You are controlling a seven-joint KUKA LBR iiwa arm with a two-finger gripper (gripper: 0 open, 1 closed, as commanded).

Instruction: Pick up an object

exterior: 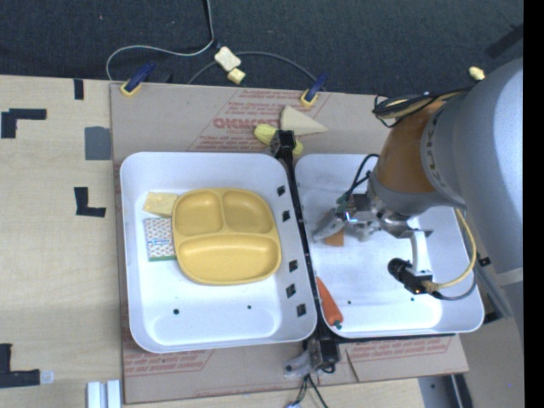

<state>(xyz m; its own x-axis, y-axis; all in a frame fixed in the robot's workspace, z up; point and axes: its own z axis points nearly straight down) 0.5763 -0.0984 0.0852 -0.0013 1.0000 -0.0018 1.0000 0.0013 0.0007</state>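
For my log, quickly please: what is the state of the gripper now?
Gripper: low in the right bin, at a small brown piece; open or closed cannot be told.

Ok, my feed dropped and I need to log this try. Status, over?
Gripper down in right bin, fingers at a small brown piece; hold unconfirmed. Carrot by the divider. Yellow tray in left bin. Nothing blocking.

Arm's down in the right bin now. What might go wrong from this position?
The hand sits low over a small brown piece close to the divider between the bins; it may nudge the piece against that wall instead of gripping it. The orange carrot-like item lies tight along the right bin's left edge, probably hard to get fingers around.
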